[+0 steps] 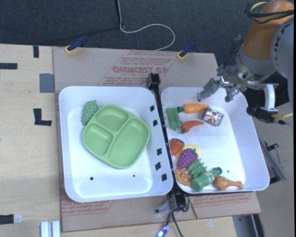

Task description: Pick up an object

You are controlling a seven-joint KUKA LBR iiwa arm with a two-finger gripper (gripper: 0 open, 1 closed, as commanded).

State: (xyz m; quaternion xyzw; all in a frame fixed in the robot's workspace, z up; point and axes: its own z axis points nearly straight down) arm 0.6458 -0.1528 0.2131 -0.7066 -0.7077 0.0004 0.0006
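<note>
The small can has a silver body with a red and white label, and it lies on its side in the right bin, just right of the carrot. The left bin holds a green divided plate and green grapes. Below the can lie purple grapes and other toy food. The gripper hangs above the can with fingers spread apart, holding nothing, arm entering from the right.

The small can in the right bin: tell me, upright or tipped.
Tipped. The small can lies on its side on the right bin floor, label facing up.
</note>
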